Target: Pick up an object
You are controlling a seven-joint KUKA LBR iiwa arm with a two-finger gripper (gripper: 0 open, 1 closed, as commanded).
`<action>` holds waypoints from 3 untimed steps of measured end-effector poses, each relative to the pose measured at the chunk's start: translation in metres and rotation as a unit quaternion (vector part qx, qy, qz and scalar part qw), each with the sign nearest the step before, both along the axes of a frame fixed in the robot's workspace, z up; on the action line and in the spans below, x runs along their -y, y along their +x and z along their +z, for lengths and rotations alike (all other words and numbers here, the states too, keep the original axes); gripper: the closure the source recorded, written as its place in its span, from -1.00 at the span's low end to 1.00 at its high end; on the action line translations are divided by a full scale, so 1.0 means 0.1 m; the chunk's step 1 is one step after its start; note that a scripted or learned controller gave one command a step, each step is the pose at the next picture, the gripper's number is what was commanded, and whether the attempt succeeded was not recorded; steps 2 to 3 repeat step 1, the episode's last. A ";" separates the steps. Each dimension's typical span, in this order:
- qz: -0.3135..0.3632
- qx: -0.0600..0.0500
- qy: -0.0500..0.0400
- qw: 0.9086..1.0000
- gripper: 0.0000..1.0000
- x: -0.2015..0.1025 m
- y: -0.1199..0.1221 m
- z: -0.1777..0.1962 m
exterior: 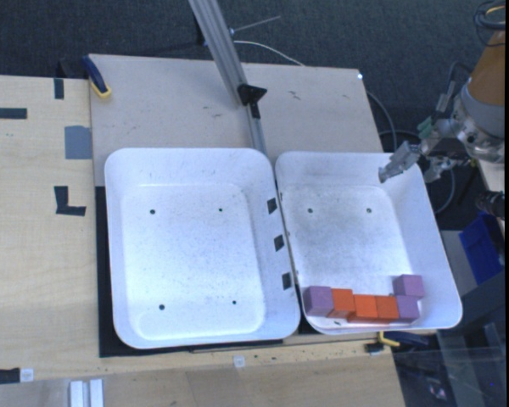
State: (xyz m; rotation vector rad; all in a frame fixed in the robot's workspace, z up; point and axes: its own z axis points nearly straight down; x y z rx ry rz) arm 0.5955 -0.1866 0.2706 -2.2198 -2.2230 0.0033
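**Blocks lie down the bin from the gripper**

The gripper (396, 163) hangs at the far right rim of the right bin (348, 227), near its upper corner, with nothing seen in it. Whether the fingers are spread or pressed together I cannot tell — they are a small grey blur at this angle.

The blocks (366, 302) sit at the opposite end, packed against the bin's near wall: a purple one on the left, orange ones in the middle, two purple ones at the right corner. The row's long axis runs left to right along that wall.

So the move, as I judge it, is a run toward the camera along the bin — then a descent onto a crowded row touching the wall.
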 end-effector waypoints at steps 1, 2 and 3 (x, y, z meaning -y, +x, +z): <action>0.003 0.004 0.000 1.000 -1.00 -0.41 0.32 0.51; 0.003 0.004 0.000 1.000 -1.00 -0.41 0.32 0.51; 0.003 0.004 0.000 1.000 -1.00 -0.41 0.32 0.51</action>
